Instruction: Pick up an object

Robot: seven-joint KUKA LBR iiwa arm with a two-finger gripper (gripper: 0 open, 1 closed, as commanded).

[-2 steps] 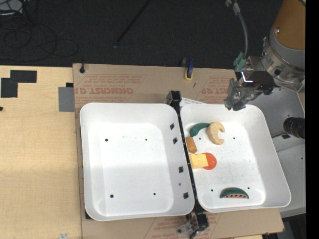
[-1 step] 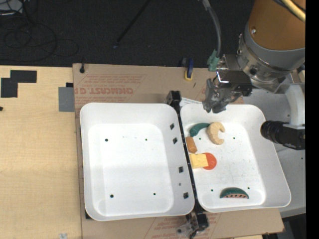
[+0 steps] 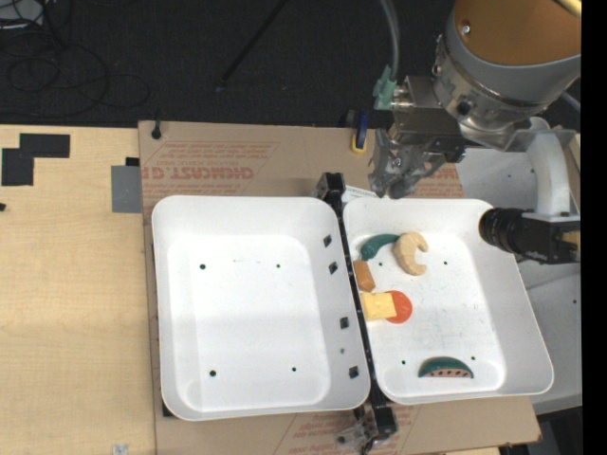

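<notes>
Hovering at the right bin's (image 3: 531, 349) twelve o'clock rim, my gripper (image 3: 391, 186) carries nothing; whether it is clenched, I cannot tell. Below, at six o'clock from it, lie a teal piece (image 3: 377, 245), a tan piece (image 3: 412, 252) and a yellow block (image 3: 377, 305).
</notes>
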